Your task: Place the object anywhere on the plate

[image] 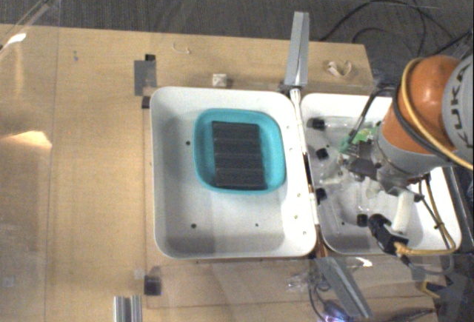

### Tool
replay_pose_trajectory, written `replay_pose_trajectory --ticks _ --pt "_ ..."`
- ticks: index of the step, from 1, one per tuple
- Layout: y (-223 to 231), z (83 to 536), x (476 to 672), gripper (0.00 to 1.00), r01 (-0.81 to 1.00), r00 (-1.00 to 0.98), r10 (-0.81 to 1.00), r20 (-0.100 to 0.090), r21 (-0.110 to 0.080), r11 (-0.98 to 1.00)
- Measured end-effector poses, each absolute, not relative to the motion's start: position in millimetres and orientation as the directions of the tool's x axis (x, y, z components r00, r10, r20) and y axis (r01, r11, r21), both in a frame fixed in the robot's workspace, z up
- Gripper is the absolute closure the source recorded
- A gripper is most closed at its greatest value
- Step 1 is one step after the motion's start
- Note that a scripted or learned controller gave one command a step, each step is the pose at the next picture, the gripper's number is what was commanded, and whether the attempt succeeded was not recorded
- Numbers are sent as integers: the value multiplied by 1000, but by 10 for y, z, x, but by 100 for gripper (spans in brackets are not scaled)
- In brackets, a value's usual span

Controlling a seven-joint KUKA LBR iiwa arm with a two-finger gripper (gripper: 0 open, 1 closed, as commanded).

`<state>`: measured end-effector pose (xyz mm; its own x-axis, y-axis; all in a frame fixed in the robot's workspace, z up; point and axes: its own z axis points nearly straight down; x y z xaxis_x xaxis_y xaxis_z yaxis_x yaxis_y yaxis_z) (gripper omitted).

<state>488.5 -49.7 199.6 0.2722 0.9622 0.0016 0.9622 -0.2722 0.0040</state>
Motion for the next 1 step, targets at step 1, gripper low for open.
replay_pose_trajectory --ticks 1 --pt "-490 2101 4906 100 963 270 963 3 8 -270"
